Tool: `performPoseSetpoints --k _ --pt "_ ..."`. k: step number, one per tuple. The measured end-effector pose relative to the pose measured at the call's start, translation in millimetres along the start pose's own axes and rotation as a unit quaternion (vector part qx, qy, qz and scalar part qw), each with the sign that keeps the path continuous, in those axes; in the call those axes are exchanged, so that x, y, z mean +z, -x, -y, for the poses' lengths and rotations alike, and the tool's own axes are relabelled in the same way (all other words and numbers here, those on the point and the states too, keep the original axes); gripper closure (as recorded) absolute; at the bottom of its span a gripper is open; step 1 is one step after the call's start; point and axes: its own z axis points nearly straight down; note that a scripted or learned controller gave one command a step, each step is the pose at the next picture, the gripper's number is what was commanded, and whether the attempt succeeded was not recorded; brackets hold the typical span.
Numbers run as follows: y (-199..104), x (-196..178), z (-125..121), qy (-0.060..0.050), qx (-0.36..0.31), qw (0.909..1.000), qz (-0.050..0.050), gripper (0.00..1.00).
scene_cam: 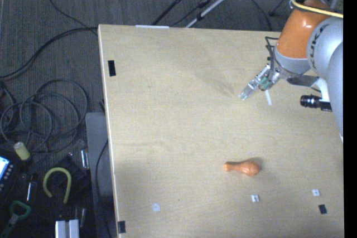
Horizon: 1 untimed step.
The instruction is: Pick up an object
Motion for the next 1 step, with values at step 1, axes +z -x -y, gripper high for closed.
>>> performPoseSetpoints --k 1 --pt "-39.8 -84.5 -29.6 0.000 0.022 0.9998 -0.001 1.00"
